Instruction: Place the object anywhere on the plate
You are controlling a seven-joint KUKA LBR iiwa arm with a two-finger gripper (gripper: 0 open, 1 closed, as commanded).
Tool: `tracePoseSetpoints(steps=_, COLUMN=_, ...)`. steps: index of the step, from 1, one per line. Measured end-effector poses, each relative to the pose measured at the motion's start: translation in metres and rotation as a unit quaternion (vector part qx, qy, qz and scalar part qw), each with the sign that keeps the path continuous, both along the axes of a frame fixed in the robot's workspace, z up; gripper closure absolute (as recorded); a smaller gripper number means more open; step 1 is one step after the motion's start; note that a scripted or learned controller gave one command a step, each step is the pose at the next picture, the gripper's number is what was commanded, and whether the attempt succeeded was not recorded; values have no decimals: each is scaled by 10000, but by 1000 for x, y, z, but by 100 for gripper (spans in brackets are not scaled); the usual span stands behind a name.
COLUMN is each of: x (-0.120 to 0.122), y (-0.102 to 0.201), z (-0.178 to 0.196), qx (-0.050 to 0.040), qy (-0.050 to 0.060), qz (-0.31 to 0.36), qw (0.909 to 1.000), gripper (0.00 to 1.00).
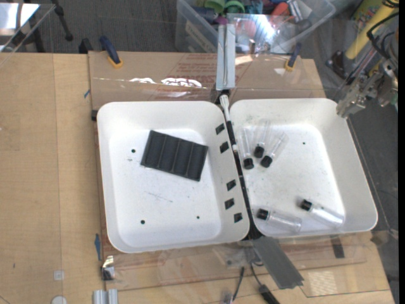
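Observation:
A black ribbed rectangular plate [174,155] lies flat in the left bin [120,227], toward its far middle. Several clear tubes with black caps lie in the right bin [354,189]. Three of them [259,149] cluster near the divider at the far left. One tube [278,219] rests near the front edge and another [321,211] lies to its right. The gripper [347,108] hangs outside the right bin, just past its far right corner, on a metal wrist with cables. It is far from the tubes and the plate and carries nothing that I can see.
A row of small black tabs [229,170] runs along the divider between the bins. A clear tub of colourful toys [253,5] stands behind the bins. A grey flat piece [278,265] lies on the bench at the front.

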State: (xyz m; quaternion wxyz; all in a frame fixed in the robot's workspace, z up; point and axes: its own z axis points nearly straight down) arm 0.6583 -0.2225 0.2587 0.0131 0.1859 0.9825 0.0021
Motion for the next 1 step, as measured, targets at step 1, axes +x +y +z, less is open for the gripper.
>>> tracePoseSetpoints(steps=1, x=0, y=0, z=0, qx=0, qy=3, qz=1, qw=10000, gripper=0)
